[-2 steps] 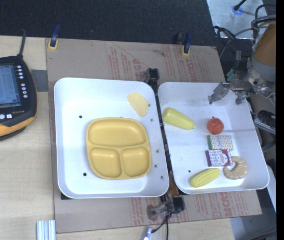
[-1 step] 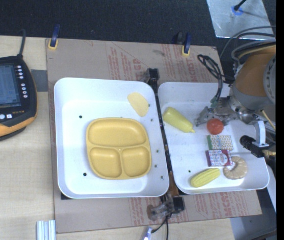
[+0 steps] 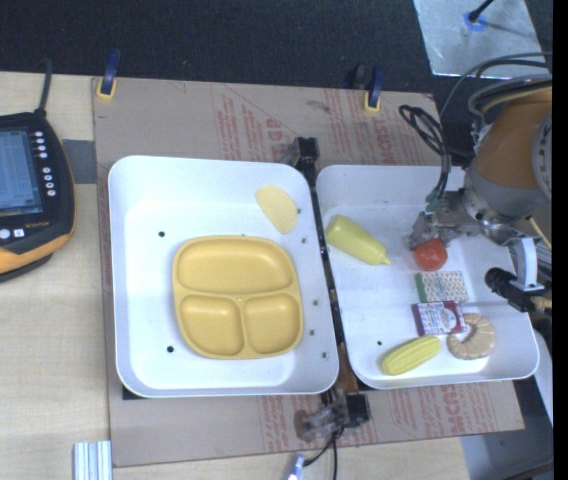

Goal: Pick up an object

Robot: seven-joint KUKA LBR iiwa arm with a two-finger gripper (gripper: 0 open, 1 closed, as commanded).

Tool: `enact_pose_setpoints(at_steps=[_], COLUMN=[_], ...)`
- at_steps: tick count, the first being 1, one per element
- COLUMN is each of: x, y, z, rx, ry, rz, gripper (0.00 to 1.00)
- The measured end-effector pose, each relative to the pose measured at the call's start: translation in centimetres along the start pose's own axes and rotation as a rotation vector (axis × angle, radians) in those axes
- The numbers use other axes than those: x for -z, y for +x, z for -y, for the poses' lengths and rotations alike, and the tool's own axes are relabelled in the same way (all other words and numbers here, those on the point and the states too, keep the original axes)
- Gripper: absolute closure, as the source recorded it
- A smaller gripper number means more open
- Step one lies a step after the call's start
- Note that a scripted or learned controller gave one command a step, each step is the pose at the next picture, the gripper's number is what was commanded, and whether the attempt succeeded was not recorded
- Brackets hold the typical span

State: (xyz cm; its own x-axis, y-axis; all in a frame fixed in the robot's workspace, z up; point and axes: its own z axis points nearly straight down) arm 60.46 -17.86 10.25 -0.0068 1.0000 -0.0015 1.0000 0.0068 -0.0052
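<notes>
My gripper [image 3: 432, 230] hangs low over the upper middle of the right bin [image 3: 384, 193], at the end of the grey and orange arm [image 3: 509, 158]. A small red tomato [image 3: 430, 256] lies right below it, touching or nearly touching its tip. To the left lies a yellow squash-like toy [image 3: 356, 240]. Below the tomato sit a checked packet [image 3: 444, 287], a maroon packet [image 3: 438, 318], a beige bagel [image 3: 472, 336] and a corn cob [image 3: 410, 354].
The left bin [image 3: 139, 268] holds a yellow divided plate [image 3: 238, 295] and a pale yellow slice [image 3: 277, 208]. A tablet controller [image 3: 9, 193] rests on the bench at far left. Cables [image 3: 434, 133] run behind the right bin.
</notes>
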Motion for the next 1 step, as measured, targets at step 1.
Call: enact_pose_setpoints(at_steps=[1], x=[4.89], y=[8.64], z=[0.63], rx=[0.005], ry=[-0.004], rz=[-0.002], gripper=[1.0])
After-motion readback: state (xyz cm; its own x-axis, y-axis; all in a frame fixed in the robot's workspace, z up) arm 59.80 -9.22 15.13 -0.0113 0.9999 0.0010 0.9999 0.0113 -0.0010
